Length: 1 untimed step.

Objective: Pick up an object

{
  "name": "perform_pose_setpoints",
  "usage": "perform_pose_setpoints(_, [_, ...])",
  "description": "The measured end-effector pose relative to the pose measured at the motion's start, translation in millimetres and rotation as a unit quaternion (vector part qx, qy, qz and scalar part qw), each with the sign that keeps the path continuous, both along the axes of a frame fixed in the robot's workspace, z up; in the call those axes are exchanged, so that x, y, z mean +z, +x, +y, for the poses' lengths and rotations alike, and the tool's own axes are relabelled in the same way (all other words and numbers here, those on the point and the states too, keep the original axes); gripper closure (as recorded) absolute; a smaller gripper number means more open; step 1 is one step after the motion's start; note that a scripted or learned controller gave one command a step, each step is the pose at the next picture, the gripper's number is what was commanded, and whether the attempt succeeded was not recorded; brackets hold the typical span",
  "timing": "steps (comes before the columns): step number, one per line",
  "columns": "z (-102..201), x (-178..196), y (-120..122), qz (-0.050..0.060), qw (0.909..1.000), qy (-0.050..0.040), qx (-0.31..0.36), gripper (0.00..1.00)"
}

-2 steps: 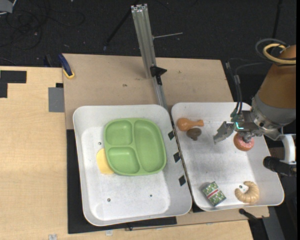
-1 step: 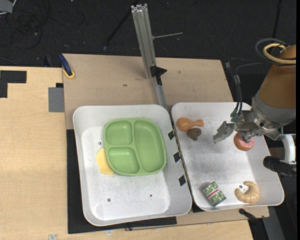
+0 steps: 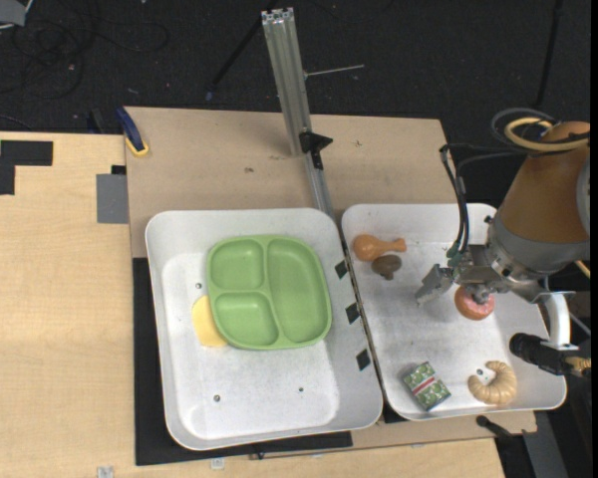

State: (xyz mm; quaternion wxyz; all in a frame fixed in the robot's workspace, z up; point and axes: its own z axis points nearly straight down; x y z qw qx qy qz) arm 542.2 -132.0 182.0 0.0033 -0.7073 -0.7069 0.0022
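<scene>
- The gripper (image 3: pixel 458 285) hangs over the right bin (image 3: pixel 399 327), near its right edge; its grey fingers (image 3: pixel 434 282) are spread apart, with nothing between them.
- A pink, round donut (image 3: pixel 474 304) lies just below the gripper, partly covered by it.
- An orange pear (image 3: pixel 378 246) and a brown knob (image 3: pixel 386 264) touch each other near the bin's upper left, apart from the gripper.
- A green box (image 3: pixel 425 385) with a printed pattern and a tan curled croissant (image 3: pixel 494 382) lie near the bin's front edge, apart from each other.
- Bare white floor lies open in the middle of the right bin.
- The left bin (image 3: pixel 249 396) holds a smooth green tray (image 3: pixel 269 293) with three compartments; a yellow piece (image 3: pixel 205 325) pokes out under its left edge. The front half is open.
</scene>
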Motion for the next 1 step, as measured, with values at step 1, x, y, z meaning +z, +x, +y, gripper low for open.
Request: perform_pose_setpoints(1, [-1.8,-64.4,-4.2,0.001,1.0000,0.0004,0.000,0.00])
